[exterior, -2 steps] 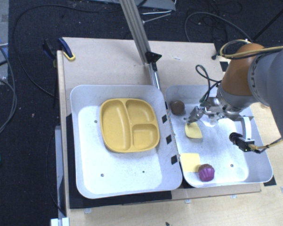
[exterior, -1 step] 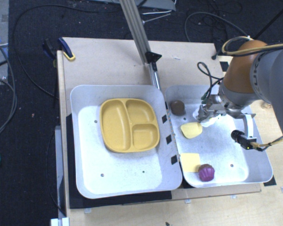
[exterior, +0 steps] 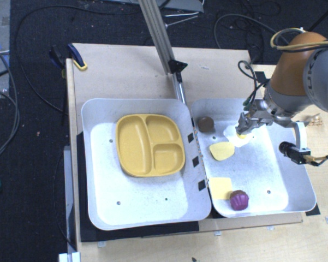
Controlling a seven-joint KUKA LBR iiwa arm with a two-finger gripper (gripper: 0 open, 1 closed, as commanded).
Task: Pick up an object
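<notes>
Camera view: looks down on a bench with two white bins side by side.
Left bin: holds a yellow tray with three parts.
Right bin: holds a brown ball, a yellow slice, a pale yellow block and a purple fruit.
Arm: grey and orange, reaching in from the right.
Gripper: low over the far part of the right bin, just above a small white and yellow thing.
Gripper grip: cannot tell, it is too small and dark to see.
Yellow slice: lies just beside the gripper, on its near side.
Purple fruit: touches the pale yellow block at the near edge.
Brown ball: sits alone near the left wall of the right bin.
</notes>
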